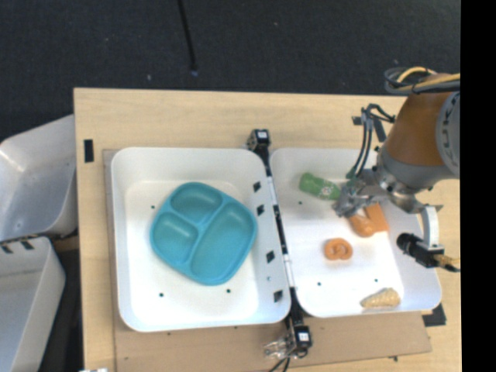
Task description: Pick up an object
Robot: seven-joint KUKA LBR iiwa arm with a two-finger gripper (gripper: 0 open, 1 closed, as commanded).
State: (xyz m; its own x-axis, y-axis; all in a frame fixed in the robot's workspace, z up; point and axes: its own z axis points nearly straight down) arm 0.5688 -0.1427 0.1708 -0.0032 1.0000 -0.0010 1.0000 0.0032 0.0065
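The arm (418, 142) came in over the bench's right edge, its orange band high above the right bin's far right corner and the grey wrist bent down and inward toward that bin's middle. The gripper (350, 198) hung low over the right bin (310, 293), in its far half, amid a tangle of cables. It sat between two objects: a green object (313, 183) just beside it toward the bin's far left corner, and an orange block (369, 220) just beside it toward the right edge. Whether the tips touched either one could not be made out, and the jaws themselves were too dark and small against the wrist to judge; I cannot tell if they stood apart or together. Nothing could be seen lifted between them.

A small orange ring-shaped piece (337, 249) lay near the middle of the right bin, apart from the block. A pale tan object (381, 298), perhaps a bit of bread or a shell, lay near the bin's near right corner, well apart from the gripper.

The left bin (132, 301) held a blue divided plate (203, 232), lying flat around its centre and turned at a slant to the bin's edges. The two bins stood touching side by side on the wooden bench (170, 118).
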